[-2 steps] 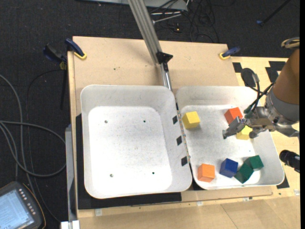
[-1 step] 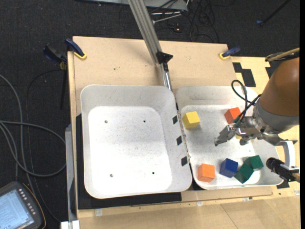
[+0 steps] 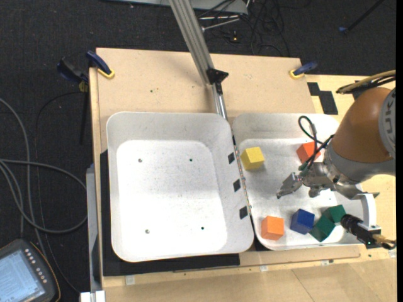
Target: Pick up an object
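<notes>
Several small blocks lie in the right white bin (image 3: 271, 126): a yellow cube (image 3: 253, 158) near its left wall, an orange cube (image 3: 272, 227) and a blue cube (image 3: 303, 221) along the front, and a green block (image 3: 327, 223) at the front right. A red-orange block (image 3: 306, 150) sits further back, partly hidden by the arm. My gripper (image 3: 300, 192) hangs over the middle of this bin, just above the blue cube and right of the yellow one. It stands open, with bare bin floor between its fingers.
The left white bin (image 3: 119, 168) lies beside the right one, and their rims meet in the middle. A metal pole (image 3: 192, 33) slants in from the back. Black cables loop at the arm's wrist (image 3: 308, 131). Clamps hold the board's back corners.
</notes>
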Robot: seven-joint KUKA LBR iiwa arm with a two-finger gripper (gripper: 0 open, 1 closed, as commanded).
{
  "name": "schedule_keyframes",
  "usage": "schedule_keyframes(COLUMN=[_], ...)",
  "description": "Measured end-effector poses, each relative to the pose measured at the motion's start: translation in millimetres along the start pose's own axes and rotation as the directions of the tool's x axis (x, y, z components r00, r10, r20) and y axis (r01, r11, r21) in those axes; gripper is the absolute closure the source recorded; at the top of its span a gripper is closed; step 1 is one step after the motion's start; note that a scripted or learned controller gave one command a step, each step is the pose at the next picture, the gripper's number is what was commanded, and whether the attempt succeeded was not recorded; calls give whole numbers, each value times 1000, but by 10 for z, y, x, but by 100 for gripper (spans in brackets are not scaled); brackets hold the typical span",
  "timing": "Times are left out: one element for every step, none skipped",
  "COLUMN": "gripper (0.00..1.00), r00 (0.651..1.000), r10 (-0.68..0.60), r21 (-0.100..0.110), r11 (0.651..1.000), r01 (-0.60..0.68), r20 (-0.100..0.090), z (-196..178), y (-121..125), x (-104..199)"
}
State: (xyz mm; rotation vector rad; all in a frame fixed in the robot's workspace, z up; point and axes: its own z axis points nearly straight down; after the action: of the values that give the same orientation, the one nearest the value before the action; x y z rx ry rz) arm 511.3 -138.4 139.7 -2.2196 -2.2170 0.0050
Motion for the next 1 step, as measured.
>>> schedule_keyframes(gripper=[100], r00=[1000], r10=[0], r21=[-7], r11=[1000], r01=[0], r20=[2], z=[-132], y=[16], x=[-4])
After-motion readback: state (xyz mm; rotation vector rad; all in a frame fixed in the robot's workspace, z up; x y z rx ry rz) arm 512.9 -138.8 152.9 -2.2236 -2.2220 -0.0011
